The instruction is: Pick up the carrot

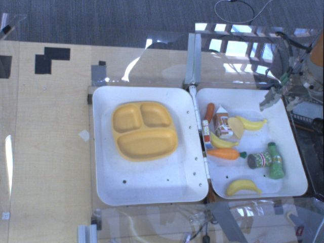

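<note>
Right now the carrot [223, 154] lies in the right bin [293, 156], near its left wall, long axis running left-right w/ green top rightward. Tool [269, 99] hovers over the bin's far right corner; open or closed, can't tell. Carrot's toward the near-left from it.

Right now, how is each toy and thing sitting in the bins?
Carrot: lying flat, right bin, not held.
Yellow tray: flat in left bin.
Green bottle: lying down.
Bananas: lying flat.
Gripper: above right bin's far edge, away from the carrot.
</note>
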Controlling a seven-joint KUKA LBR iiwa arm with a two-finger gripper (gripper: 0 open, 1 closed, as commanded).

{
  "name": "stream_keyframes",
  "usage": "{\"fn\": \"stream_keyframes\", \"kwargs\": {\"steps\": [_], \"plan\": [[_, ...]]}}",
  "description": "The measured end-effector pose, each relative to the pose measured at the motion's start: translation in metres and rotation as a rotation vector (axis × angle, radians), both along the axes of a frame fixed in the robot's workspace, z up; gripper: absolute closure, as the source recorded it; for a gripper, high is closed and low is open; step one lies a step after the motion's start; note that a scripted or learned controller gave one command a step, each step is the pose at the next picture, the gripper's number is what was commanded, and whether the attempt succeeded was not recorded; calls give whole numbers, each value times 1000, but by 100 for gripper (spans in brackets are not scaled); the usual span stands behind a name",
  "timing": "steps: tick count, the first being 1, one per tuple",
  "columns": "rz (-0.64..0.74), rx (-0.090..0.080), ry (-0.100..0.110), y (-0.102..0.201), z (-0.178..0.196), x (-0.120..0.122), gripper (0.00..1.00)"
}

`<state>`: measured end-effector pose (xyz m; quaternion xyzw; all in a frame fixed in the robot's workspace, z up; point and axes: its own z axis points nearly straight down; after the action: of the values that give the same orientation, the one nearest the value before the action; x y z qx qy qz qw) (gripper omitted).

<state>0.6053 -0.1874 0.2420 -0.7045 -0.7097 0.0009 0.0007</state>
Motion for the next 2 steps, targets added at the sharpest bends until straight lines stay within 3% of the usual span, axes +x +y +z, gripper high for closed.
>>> {"fn": "stream_keyframes", "kwargs": {"steps": [1, 2], "plan": [[26, 0, -5, 51, -139, -57, 0], [168, -16, -19, 87, -148, -52, 0]]}}
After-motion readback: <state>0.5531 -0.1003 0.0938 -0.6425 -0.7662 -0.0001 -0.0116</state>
